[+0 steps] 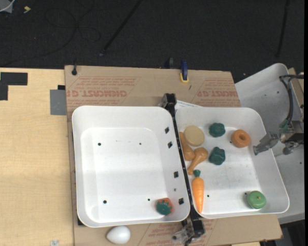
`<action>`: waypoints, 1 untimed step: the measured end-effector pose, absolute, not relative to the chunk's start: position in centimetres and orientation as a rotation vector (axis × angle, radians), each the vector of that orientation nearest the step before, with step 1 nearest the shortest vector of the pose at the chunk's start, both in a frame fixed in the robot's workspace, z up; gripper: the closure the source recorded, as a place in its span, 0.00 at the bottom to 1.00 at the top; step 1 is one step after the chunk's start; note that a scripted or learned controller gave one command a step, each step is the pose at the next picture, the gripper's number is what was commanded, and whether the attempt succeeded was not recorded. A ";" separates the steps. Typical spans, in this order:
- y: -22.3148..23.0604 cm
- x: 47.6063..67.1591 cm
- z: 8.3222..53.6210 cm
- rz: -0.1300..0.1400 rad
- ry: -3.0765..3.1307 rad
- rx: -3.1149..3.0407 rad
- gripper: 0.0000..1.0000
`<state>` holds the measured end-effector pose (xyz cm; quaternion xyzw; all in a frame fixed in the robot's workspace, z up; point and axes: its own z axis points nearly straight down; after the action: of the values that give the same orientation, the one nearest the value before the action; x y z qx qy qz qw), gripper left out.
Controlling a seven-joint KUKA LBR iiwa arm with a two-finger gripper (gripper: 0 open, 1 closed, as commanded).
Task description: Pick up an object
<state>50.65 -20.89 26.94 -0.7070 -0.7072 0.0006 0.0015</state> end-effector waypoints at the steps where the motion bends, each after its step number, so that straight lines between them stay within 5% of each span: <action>1: -14.4 51.5 9.3 0.009 -2.214 -2.205 0.00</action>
<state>51.47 -14.37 9.34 -0.7056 -0.7086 0.0030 0.0086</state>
